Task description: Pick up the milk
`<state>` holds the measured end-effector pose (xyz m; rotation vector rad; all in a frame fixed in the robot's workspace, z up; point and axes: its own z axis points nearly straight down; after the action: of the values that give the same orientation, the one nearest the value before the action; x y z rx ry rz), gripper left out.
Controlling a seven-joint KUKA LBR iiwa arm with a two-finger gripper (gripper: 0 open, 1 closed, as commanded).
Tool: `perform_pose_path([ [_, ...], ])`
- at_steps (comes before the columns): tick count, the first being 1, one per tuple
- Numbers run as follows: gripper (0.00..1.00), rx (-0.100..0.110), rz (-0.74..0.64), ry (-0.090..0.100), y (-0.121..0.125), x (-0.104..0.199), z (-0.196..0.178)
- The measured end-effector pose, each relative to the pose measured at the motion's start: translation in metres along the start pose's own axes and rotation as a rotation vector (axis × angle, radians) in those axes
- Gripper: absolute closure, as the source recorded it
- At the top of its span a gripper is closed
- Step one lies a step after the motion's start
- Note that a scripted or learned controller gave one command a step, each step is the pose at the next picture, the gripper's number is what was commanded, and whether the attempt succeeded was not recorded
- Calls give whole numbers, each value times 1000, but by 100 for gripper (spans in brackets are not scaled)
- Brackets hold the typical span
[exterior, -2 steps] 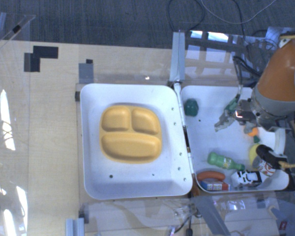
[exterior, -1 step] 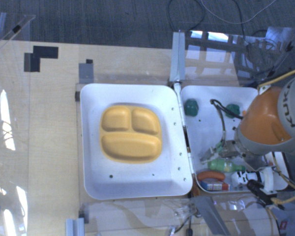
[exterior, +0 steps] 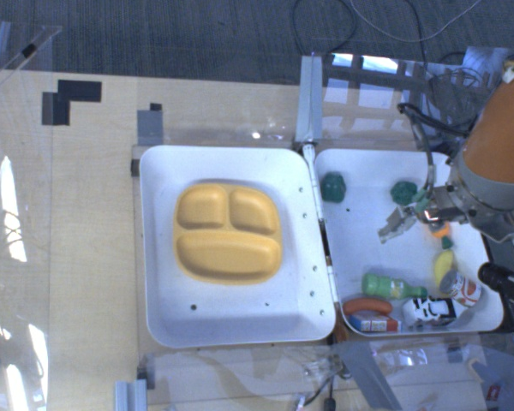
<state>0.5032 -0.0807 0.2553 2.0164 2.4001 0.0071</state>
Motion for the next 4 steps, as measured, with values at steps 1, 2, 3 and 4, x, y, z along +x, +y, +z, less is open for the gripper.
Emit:
perform_pose_path([
  [1, 0, 6, 22, 2, -8, -11, 128],
  [2, 0, -2, 27, -1, -18, -21, -182],
  [3, 0, 3, 23, -1, -27, -70, -82],
  [4, 0, 5, 155, 0, -37, -120, 47],
])
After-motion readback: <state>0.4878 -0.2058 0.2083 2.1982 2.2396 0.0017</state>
